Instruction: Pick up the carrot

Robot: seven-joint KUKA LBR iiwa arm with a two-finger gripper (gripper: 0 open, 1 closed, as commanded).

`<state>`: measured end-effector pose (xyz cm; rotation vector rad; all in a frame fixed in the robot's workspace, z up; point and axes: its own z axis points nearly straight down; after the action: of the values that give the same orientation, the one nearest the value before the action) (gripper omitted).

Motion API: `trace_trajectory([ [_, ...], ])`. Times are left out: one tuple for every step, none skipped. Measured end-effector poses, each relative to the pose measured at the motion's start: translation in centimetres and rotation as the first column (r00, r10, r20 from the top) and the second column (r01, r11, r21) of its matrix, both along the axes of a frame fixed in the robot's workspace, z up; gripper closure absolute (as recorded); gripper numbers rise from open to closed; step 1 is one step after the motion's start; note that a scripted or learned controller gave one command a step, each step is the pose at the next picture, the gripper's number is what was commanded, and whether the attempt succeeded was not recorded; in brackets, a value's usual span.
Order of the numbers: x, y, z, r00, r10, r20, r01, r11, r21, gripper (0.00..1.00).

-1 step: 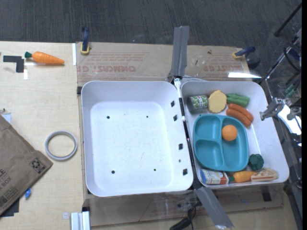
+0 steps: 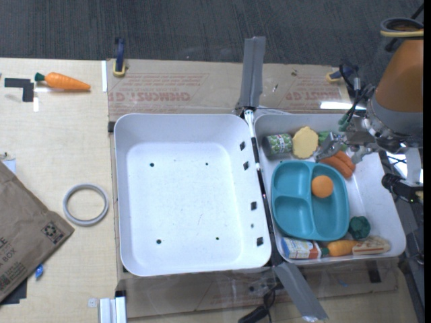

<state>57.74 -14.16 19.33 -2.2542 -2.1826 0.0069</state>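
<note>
Gripper (image 2: pixel 339 148) low in right bin (image 2: pixel 390 210) at two o'clock, fingers' state impossible to tell, carrot (image 2: pixel 339 163) just beneath, touching teal divided plate's (image 2: pixel 300 207) upper rim, orange ball (image 2: pixel 322 186) in plate, second carrot (image 2: pixel 62 81) on surface far at ten o'clock

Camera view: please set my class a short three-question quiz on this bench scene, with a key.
1. True or false: the orange ball lies on the teal plate.
2. Which bin holds the plate? A: left bin. B: right bin.
3. Fill in: the tape ring lies on the bench, to the view's ___ of both bins.
Key: 1 true; 2 B; 3 left.
</note>
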Motion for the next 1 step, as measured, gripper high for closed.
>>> trace_trajectory([
  [0.96, -1.43, -9.89, 0.998, -0.07, 0.002, 0.07, 0.998, 0.0, 0.0],
])
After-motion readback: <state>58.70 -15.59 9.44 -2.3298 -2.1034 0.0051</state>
